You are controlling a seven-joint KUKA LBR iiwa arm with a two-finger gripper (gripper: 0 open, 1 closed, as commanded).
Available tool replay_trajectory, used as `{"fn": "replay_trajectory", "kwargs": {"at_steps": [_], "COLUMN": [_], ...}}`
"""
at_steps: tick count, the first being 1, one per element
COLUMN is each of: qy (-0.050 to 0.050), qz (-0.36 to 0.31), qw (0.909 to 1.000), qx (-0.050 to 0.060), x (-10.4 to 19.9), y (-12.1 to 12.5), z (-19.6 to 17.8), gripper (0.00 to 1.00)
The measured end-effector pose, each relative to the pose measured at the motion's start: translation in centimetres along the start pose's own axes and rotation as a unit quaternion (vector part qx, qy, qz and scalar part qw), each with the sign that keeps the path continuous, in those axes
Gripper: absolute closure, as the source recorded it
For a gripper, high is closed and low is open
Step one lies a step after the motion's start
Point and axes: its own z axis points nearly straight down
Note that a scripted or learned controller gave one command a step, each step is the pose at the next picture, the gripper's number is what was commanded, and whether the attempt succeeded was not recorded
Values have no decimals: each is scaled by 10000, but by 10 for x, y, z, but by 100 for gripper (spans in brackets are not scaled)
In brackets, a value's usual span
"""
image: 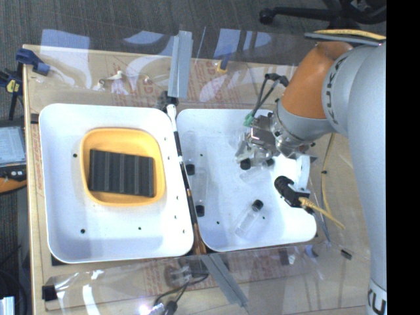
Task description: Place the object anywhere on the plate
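Grey with an orange band, my arm [354,84] stands nearest the lens and reaches in from 3 o'clock.

The thing to move is a small clear vial [247,223] with a black cap [257,205]. It lies on its side on the floor of the right bin [216,238], toward that bin's 5 o'clock corner and apart from the walls. Its long axis runs from 1 o'clock to 7 o'clock, with the cap pointing to 1 o'clock and the clear base to 7.

My gripper [254,157] hangs over the same bin at 12 o'clock from the vial, near it but not touching it. I cannot tell whether it is spread or closed. Nothing I can see sits in it, so I judge the pick not yet made and the step in hand to be the approach.

As I judge it, the next move calls for a shift toward 6 o'clock, a turn of the wrist so the grasp crosses the vial's axis, and a careful descent, since a round body may roll.

Two small dark bits [190,169] sit near the bin's 9 o'clock wall.

Further toward 9 o'clock, in the left bin [59,231], the yellow plate [92,143] holds a dark ridged pad [121,172]. That is where the carry should end.
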Motion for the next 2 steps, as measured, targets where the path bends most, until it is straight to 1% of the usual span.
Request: {"fn": "replay_trajectory", "kwargs": {"at_steps": [1, 2], "qy": [-9, 1], "qz": [-366, -699], "qw": [9993, 9976], "qx": [22, 7], "x": [43, 108], "y": [-39, -23], "z": [18, 16], "gripper": [100, 100]}}
